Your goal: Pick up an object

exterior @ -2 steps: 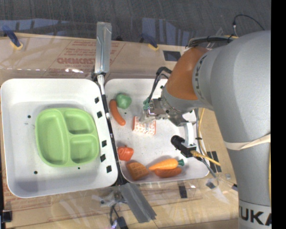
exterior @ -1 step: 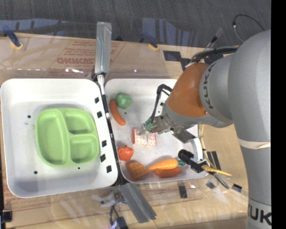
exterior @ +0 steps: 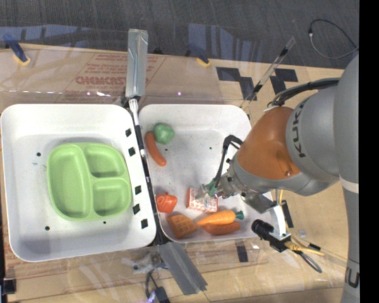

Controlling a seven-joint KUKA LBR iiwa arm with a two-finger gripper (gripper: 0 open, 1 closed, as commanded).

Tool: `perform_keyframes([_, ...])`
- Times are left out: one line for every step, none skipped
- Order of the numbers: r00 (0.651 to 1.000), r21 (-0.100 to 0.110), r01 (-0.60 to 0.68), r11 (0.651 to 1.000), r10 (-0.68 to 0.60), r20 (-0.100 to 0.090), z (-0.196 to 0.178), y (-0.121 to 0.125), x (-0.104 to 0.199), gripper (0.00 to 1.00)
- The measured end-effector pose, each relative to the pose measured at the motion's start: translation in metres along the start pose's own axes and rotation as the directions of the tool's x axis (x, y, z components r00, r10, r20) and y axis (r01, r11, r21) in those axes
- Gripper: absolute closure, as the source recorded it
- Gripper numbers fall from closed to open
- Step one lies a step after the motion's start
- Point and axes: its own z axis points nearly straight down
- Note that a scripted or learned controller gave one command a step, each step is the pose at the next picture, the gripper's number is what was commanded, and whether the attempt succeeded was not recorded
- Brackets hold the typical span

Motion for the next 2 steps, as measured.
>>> perform_keyframes([0.996, 0.007, -0.091, 0.996, 0.091, 0.002, 0.002, 0.037, 0.026, 0.0])
perform_keyframes([0.996, -0.004, -0.087, 0.996, 0.087, 0.004, 0.0, 0.011, 0.043, 0.0])
